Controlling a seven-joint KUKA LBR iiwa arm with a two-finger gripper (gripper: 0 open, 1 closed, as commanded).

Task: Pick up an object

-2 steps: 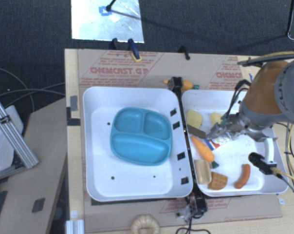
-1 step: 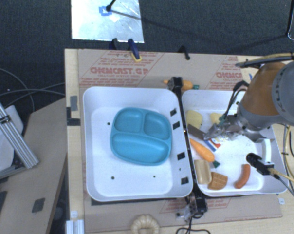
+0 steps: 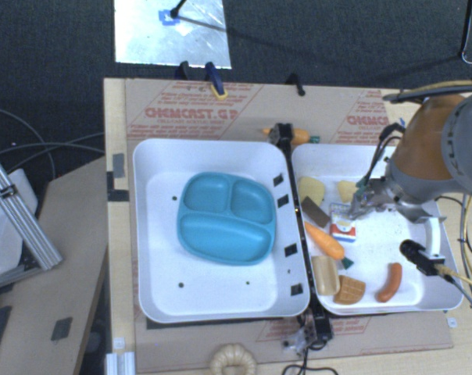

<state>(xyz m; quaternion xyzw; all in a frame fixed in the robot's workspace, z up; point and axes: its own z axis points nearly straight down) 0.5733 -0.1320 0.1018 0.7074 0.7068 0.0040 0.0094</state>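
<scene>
Close to the camera, in the right bin, lie a sausage, a cracker and a carrot. Farther back, the gripper is low over a small red and white box. I cannot tell its grip. I think it is reaching down; next comes a firm pinch, then a lift.

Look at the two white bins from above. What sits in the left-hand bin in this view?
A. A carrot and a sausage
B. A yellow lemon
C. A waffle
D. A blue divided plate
D: the blue divided plate lies alone in the left bin, while the food items sit in the right bin.
</scene>
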